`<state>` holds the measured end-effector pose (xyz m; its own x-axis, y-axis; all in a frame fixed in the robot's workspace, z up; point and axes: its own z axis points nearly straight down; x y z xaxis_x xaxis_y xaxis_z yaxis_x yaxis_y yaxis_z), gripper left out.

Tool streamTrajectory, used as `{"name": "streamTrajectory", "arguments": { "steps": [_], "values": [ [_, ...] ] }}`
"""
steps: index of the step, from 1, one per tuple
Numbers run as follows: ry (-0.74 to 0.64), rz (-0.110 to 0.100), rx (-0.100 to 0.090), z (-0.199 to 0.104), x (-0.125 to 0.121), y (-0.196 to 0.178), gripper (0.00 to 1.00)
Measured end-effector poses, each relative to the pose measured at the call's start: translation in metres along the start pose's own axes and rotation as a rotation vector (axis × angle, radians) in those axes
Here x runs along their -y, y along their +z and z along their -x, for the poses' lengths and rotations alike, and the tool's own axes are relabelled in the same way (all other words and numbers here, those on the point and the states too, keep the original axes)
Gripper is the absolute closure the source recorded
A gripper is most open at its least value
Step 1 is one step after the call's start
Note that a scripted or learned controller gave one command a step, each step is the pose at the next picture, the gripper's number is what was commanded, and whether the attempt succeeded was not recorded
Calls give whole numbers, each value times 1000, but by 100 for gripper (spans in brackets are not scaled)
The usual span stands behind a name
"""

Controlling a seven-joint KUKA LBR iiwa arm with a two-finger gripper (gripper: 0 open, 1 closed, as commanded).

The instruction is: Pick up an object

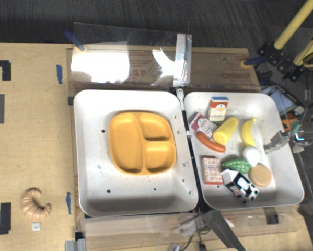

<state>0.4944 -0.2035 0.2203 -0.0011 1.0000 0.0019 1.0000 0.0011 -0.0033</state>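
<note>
The right bin [289, 184] holds several toy foods. Among them are a small juice carton [218, 109], a yellow corn cob [225, 130], a banana [248, 131] and a red hot dog [210, 141]. A white egg [252, 155], a green vegetable [235, 166], a round tan bun [261, 175], a black-and-white cow [243, 186] and a pink packet [211, 170] lie nearer the front. My gripper [279, 139] hangs at the right rim of this bin, just right of the banana and egg, with nothing seen in it.
The left bin [88, 140] holds a yellow divided plate [142, 142]. A toy croissant [35, 203] lies on the bench at the front left. A clear plastic sheet and tape stand behind the bins. Cables and yellow bars crowd the far right.
</note>
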Motion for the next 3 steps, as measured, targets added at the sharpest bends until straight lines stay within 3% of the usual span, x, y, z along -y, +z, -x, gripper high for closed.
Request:
{"name": "streamTrajectory", "arguments": {
  "steps": [1, 2, 3],
  "values": [
    [293, -6, -1, -8, -7, 96, 0],
    [395, 5, 1, -48, -73, 133, 0],
    [538, 6, 2, -67, -115, 134, 0]
  ]
}}
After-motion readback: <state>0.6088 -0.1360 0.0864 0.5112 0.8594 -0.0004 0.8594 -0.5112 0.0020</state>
